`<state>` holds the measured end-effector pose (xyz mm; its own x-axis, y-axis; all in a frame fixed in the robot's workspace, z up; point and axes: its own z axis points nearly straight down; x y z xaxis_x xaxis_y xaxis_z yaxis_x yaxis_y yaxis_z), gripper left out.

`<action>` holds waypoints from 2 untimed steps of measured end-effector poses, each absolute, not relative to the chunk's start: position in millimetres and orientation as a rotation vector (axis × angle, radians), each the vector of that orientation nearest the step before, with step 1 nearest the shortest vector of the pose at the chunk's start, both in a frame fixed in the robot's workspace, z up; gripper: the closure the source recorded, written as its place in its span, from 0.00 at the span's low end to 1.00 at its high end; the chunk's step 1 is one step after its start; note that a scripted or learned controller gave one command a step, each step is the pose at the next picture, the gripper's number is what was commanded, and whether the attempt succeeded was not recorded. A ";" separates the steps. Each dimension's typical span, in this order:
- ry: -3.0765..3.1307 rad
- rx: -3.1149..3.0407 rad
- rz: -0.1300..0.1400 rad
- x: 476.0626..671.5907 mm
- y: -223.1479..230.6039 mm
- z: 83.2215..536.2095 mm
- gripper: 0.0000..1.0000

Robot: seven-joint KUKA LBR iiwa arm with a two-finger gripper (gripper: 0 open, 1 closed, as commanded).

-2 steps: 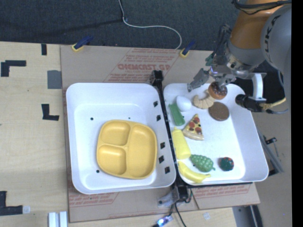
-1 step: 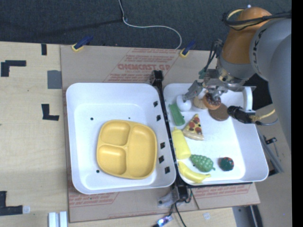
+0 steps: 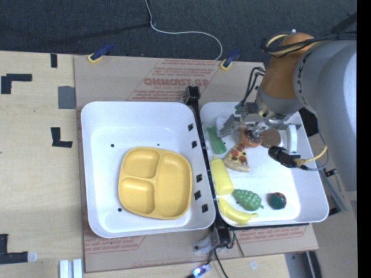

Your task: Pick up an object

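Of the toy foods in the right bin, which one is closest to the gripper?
The pizza slice, just below the gripper. The banana, green grapes and yellow piece lie farther toward the bin's near edge.

Grey arm with orange band reaching over the right bin [image 3: 310, 204], gripper [image 3: 250, 127] hovering just above the pizza slice [image 3: 238, 157], yellow divided plate [image 3: 155, 182] sitting in the left bin [image 3: 98, 126], banana [image 3: 236, 214], green grapes [image 3: 247, 198] lying below the pizza slice
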<state>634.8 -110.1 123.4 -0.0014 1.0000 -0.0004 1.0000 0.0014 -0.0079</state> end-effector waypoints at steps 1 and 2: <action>-2.231 -2.222 -0.002 637.2 -109.4 87.1 0.00; -2.240 -2.232 -0.006 640.0 -112.6 103.0 1.00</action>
<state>640.0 -112.6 103.0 -0.0035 0.9999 -0.0118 0.9998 0.0037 0.0171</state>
